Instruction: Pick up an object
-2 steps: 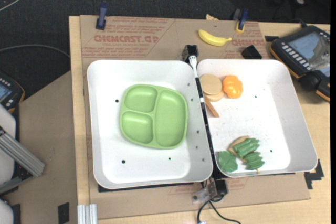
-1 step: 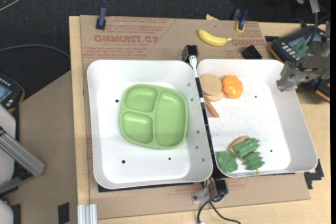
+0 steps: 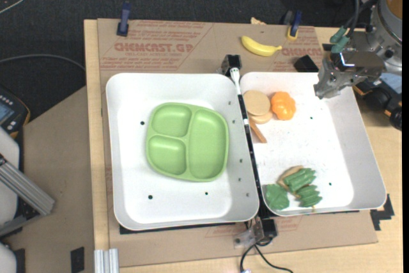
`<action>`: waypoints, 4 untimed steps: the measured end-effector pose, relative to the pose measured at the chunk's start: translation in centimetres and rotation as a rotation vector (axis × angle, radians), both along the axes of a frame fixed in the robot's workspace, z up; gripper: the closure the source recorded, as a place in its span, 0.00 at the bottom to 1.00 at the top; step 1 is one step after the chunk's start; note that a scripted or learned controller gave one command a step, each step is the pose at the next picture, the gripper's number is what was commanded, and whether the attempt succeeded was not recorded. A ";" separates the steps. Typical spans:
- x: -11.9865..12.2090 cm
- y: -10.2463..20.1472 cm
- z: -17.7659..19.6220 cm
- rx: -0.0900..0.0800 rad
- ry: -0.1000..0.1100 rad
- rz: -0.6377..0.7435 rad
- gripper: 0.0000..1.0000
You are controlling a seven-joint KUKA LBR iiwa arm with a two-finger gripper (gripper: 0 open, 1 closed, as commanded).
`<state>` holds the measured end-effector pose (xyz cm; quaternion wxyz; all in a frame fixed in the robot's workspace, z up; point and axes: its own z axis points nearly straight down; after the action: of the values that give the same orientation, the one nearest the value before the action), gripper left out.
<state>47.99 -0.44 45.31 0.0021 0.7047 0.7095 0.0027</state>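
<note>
The right bin [image 3: 345,150] holds an orange ball [image 3: 282,105], a stack of tan round discs [image 3: 257,104] with a brown stick under them, and a green leafy toy [image 3: 297,187] near its front edge. My gripper [image 3: 327,87] hangs over the bin's far right corner, to the right of the orange ball and apart from it. Nothing shows between its fingers. In the left bin [image 3: 124,137] lies a light green divided plate [image 3: 188,140].
A yellow banana [image 3: 260,46] lies on the brown board behind the right bin. Blue clamps [image 3: 123,19] hold the board's far edge. A black bracket [image 3: 231,64] sits where the two bins meet at the back.
</note>
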 end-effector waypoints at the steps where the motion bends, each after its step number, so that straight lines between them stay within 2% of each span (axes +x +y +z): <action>1: -0.1 0.8 -8.4 -0.001 0.016 -0.007 1.00; 2: 0.0 8.2 0.3 0.003 -0.005 0.002 1.00; 3: -0.1 8.7 -3.2 -0.001 0.012 -0.006 1.00; 4: -0.1 0.9 -5.3 -0.003 0.010 -0.016 1.00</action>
<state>47.91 0.44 40.01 -0.0005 0.7104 0.7038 -0.0018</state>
